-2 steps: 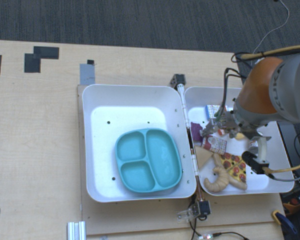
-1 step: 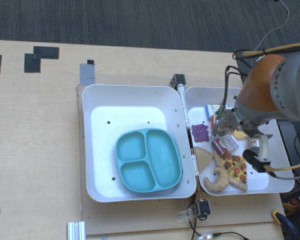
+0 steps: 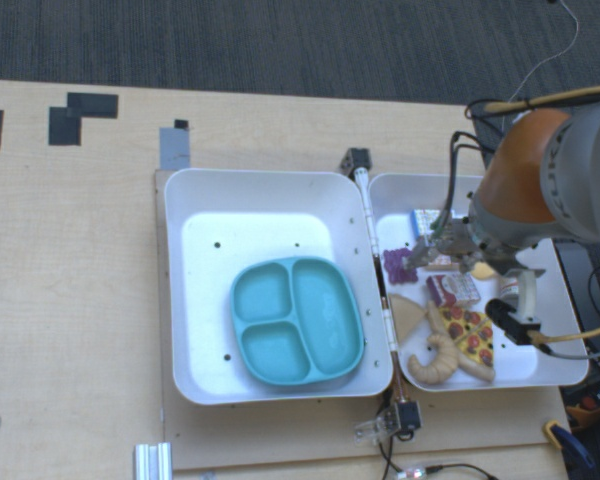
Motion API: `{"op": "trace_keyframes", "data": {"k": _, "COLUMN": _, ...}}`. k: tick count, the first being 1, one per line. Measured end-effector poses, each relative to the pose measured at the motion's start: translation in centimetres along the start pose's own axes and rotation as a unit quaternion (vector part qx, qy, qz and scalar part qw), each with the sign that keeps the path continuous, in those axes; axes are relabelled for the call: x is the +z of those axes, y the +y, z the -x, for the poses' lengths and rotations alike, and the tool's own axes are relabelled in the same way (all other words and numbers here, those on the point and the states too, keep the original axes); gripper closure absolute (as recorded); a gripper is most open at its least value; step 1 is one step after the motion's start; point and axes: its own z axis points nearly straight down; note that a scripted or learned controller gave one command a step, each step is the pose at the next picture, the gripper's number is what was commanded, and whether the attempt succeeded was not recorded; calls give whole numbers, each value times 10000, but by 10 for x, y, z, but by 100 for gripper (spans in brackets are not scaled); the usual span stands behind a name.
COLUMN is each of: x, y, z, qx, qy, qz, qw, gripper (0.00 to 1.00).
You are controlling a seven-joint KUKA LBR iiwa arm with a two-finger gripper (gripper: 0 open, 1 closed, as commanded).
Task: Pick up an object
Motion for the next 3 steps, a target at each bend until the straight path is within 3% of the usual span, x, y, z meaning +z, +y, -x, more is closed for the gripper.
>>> {"op": "trace_keyframes", "data": {"k": 1, "x": -10, "y": 1, "z": -1, "qx": -11, "qy": 3, "qz": 9, "qw": 10000, "gripper": 100}}
{"op": "trace_keyframes", "data": {"k": 2, "x": -10, "y": 1, "z": -1, "qx": -13, "qy": 3, "qz": 10, "qw": 10000, "gripper": 0}}
{"op": "trace_keyframes", "data": {"k": 3, "x": 13, "y": -53, "z": 1, "qx": 14, "qy": -3, "qz": -63, "qw": 10000, "gripper": 0}}
